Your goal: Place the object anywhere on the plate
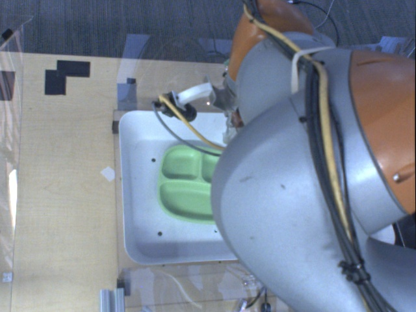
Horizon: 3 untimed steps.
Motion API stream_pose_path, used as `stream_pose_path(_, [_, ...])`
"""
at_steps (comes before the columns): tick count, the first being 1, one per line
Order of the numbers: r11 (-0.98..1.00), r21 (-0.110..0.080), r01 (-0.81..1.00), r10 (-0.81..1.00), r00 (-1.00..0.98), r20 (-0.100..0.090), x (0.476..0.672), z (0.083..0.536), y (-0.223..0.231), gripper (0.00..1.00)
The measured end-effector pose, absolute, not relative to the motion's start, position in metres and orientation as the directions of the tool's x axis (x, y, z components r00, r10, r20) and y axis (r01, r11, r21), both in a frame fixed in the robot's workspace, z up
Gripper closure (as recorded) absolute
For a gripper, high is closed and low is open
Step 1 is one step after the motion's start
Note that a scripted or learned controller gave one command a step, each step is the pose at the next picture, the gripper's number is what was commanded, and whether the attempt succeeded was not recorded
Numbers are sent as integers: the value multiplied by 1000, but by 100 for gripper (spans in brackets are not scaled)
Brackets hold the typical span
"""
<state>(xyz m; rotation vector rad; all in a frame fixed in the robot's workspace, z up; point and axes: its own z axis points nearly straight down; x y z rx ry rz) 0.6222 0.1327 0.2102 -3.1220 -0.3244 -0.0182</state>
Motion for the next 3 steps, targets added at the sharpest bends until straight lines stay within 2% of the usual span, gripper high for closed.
stream_pose_path(1, [-960,1,281,281,960,2,568,207,140,100])
stream_pose_path(2, [-900,0,436,436,900,0,587,197,108,100])
stream_pose_path(3, [-763,2,646,646,763,3,582,294,140,100])
